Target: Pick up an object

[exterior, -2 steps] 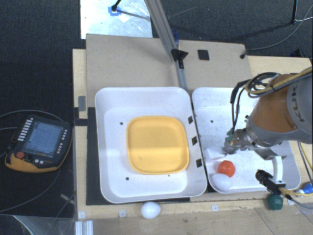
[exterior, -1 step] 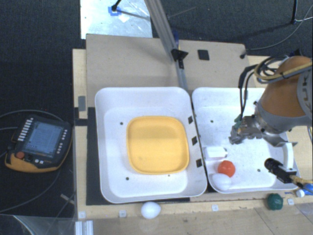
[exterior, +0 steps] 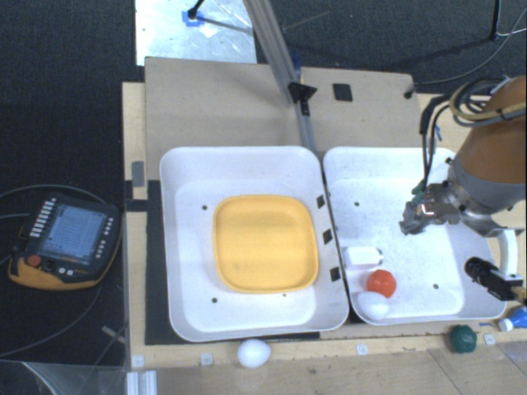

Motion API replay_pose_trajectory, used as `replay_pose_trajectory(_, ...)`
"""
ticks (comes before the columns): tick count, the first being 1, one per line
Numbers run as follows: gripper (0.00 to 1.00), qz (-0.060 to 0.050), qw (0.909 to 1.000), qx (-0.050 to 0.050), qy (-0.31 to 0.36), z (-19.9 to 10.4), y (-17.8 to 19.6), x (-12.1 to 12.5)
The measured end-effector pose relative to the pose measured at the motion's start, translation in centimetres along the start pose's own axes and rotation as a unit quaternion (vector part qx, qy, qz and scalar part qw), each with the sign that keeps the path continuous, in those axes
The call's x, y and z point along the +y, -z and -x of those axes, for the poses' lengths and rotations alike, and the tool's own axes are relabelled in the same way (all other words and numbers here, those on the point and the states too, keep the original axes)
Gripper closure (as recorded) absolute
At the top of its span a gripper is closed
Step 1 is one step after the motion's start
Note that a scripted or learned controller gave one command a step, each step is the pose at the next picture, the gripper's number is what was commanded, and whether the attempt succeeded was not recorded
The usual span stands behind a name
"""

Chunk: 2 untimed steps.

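- Objects lie in the right bin (exterior: 395,179), gathered at its near-left corner: a round orange-red ball (exterior: 380,283); a white egg-shaped piece (exterior: 373,307) touching the ball's near side; a small white block (exterior: 362,257) just beyond the ball
- Claw (exterior: 417,217) hangs over the middle of the right bin, well apart from those three; whether it is released or clenched I cannot tell
- Left bin (exterior: 185,220) holds a square yellow plate (exterior: 265,242)
- On the desk (exterior: 362,122) in front of the bins: a white egg (exterior: 254,352); a dark green ball (exterior: 463,338)
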<state>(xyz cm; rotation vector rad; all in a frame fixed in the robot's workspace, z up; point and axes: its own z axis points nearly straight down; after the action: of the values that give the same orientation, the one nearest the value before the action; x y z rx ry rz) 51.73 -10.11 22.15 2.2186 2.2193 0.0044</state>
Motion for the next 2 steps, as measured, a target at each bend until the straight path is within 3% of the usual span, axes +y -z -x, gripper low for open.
replay_pose_trajectory(1,1.00,-0.001,1.0000,0.000,0.000,0.0,2.7,0.1)
replay_pose_trajectory(2,1.00,-0.002,1.0000,0.001,0.002,-4.8,1.8,0.5)
